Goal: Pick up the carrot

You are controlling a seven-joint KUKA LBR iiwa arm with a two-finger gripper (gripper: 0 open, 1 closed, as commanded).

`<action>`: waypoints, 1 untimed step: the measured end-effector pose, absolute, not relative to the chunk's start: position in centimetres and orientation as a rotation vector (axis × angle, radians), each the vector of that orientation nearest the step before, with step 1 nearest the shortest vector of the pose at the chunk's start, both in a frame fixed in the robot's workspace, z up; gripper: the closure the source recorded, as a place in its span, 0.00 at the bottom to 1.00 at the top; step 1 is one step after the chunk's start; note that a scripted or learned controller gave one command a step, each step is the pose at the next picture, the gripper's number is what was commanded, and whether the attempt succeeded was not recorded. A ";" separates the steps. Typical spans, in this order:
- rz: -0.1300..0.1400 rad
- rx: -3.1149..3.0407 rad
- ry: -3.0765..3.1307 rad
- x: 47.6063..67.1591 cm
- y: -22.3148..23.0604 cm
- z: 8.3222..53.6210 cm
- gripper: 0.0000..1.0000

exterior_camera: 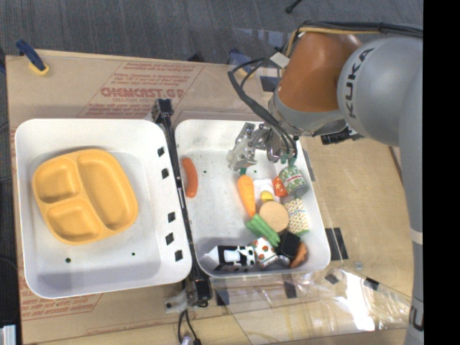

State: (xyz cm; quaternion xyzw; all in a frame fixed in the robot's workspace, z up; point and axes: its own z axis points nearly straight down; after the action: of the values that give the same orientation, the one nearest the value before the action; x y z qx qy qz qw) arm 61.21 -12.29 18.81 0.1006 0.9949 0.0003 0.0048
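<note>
Camera view: carrot (246,195) in right bin (215,139), just below gripper (248,155); grip state impossible to tell; toys beside carrot jumbled.

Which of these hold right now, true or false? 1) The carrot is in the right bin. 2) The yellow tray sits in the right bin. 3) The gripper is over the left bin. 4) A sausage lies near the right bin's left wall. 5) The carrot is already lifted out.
1) True: the carrot lies in the right bin.
2) False: the yellow tray sits in the left bin.
3) False: the gripper is over the right bin, just above the carrot in the camera view.
4) True: the sausage lies there.
5) False: the carrot lies on the bin floor.
</note>
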 end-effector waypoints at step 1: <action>0.002 0.687 3.067 55.7 -4.0 19.2 1.00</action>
State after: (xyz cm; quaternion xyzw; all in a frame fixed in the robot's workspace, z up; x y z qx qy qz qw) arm 55.66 -4.03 19.18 0.2186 0.9758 0.0005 -0.0005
